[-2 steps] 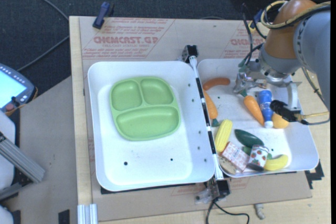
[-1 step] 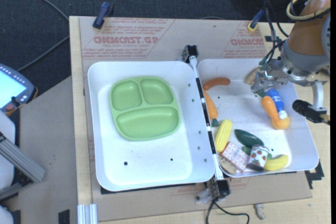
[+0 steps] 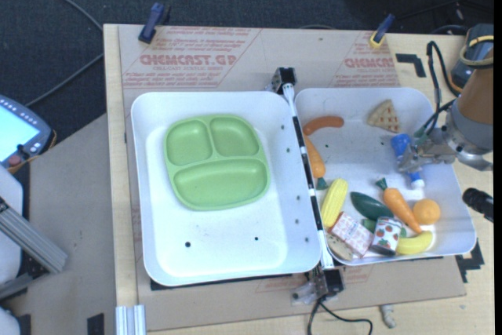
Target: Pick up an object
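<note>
I hold the gripper (image 3: 414, 161) low in the right bin (image 3: 345, 102), above a small blue-and-white object (image 3: 403, 145); finger state: indeterminate. Step: approach. Next: confirm alignment, close, lift straight.

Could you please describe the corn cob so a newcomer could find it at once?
Look in the right bin, along its left wall. The corn cob lies there, just above a red-and-white packet. It alone is bumpy and yellow.
</note>
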You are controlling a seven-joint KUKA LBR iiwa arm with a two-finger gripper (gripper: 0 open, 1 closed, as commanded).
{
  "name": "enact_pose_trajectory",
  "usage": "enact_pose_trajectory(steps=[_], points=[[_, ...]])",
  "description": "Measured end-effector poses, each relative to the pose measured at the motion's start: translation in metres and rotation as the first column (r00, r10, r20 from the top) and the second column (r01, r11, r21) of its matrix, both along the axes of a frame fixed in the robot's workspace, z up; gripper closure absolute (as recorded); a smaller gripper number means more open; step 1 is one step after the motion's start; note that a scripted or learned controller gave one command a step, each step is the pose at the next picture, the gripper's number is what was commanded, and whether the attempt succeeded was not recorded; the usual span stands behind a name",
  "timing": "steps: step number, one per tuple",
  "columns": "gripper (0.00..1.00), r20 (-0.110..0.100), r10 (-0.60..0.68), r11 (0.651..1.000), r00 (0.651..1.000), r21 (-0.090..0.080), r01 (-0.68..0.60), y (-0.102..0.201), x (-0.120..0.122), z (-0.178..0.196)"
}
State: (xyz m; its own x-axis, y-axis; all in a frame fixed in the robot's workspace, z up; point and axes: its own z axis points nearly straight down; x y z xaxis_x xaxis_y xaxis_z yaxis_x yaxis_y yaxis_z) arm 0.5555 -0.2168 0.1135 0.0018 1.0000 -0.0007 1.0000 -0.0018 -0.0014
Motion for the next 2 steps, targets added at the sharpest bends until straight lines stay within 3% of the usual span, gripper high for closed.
enact_pose_trajectory(steps=[1,2], points=[[1.00,0.003,0.003,1.000,1.000,0.001,-0.003,0.044,-0.025,0.066],[1.00,-0.001,0.003,1.000,1.000,0.002,-0.003,0.153,-0.056,0.076]])
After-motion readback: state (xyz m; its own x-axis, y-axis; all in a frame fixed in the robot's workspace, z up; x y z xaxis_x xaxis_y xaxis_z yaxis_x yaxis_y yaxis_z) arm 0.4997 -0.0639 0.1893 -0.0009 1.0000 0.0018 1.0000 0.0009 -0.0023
